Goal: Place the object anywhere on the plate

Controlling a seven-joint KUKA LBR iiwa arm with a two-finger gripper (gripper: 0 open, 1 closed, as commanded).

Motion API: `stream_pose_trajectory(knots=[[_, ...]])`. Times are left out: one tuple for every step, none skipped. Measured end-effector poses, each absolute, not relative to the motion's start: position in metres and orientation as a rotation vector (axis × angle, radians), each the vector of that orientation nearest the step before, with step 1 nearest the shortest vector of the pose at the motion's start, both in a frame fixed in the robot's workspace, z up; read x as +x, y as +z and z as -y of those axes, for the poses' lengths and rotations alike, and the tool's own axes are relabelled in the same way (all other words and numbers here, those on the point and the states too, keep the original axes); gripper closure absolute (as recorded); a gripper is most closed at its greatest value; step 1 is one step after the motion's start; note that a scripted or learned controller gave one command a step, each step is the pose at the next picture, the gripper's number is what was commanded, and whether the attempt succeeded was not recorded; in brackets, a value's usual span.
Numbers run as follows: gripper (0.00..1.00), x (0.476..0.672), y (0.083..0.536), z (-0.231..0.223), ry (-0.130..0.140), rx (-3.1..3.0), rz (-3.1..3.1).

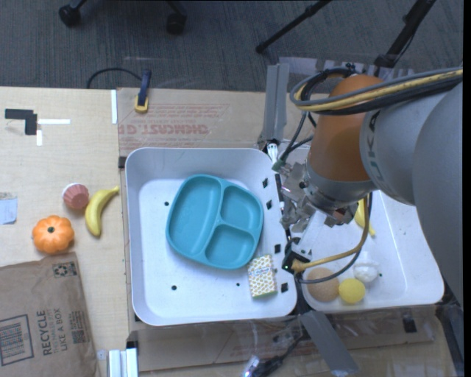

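Robotics lab, white bins (140, 243) on a plywood bench (44, 169); office-chair casters (73, 12) on carpet

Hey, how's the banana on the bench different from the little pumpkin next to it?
The banana is yellow, long and curved; the pumpkin is orange, round and ribbed. The banana lies nearer the left bin, close to a pinkish cupcake-like item; the pumpkin sits farther left, by the brown paper bag. Both rest on the wooden bench outside the bins, away from the blue plate.
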State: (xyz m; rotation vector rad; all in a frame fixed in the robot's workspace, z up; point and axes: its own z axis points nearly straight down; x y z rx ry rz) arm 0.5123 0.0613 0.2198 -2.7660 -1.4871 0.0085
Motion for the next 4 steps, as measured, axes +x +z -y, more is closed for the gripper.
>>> stream_pose_trajectory(knots=[[1.00, 0.575, 0.237, -0.097, 0.008, -2.818, 1.388], [1.00, 0.623, 0.200, -0.142, 0.009, -2.851, 1.322], [1.00, 0.571, 0.241, -0.135, 0.008, -2.865, 1.288], [1.00, 0.648, 0.167, -0.136, 0.007, -2.968, 1.032]])
